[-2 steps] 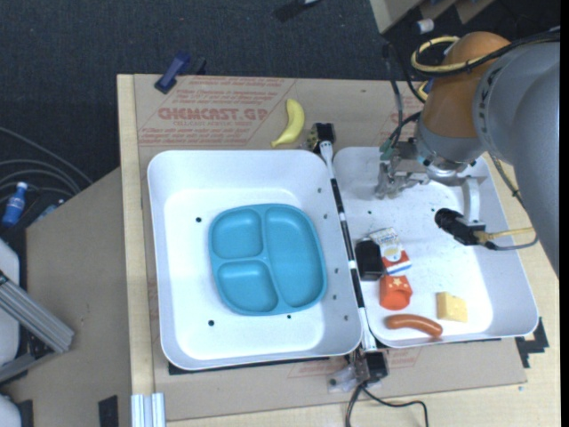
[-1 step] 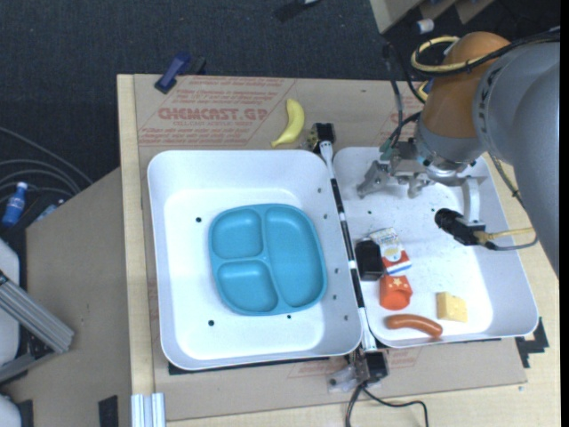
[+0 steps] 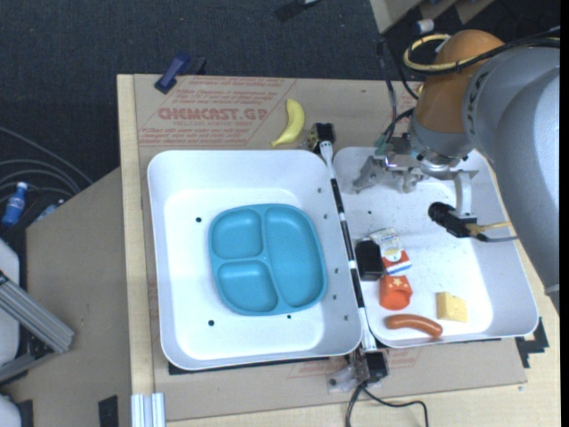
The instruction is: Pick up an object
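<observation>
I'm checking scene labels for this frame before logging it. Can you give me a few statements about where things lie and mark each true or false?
1. The blue divided plate lies in the left bin. True.
2. The banana lies in the right bin. False: it lies on the bench board behind the left bin, outside both bins.
3. The sausage lies near the front of the right bin. True.
4. The cheese wedge rests on the blue divided plate. False: it lies in the right bin, beside the sausage.
5. The gripper is above the left bin. False: it is over the back of the right bin.
</observation>
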You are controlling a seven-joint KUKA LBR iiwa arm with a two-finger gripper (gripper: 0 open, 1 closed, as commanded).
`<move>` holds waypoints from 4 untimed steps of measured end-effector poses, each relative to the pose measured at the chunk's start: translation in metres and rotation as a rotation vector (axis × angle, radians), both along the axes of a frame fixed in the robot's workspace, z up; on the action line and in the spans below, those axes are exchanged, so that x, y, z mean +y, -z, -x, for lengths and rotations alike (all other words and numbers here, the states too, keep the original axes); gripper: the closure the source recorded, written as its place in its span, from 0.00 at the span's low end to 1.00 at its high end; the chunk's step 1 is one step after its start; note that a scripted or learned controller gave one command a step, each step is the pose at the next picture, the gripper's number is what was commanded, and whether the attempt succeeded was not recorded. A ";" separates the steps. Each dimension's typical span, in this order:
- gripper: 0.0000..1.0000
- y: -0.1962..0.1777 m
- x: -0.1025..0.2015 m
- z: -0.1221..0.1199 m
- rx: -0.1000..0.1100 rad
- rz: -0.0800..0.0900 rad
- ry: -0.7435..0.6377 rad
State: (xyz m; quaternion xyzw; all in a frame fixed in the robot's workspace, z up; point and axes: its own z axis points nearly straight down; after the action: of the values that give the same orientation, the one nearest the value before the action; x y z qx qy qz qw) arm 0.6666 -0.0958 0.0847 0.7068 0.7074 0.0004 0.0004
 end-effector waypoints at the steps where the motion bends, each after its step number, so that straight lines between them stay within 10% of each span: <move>1: 1.00 -0.011 0.001 -0.001 -0.003 0.000 -0.001; 2: 0.00 -0.010 0.001 -0.001 -0.002 0.000 0.000; 3: 0.00 0.000 0.001 0.044 0.003 0.000 0.001; 4: 1.00 -0.010 0.001 0.043 0.001 -0.001 0.002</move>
State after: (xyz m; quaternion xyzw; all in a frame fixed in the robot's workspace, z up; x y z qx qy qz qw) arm 0.6236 -0.0943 0.0948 0.7076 0.7066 0.0002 -0.0004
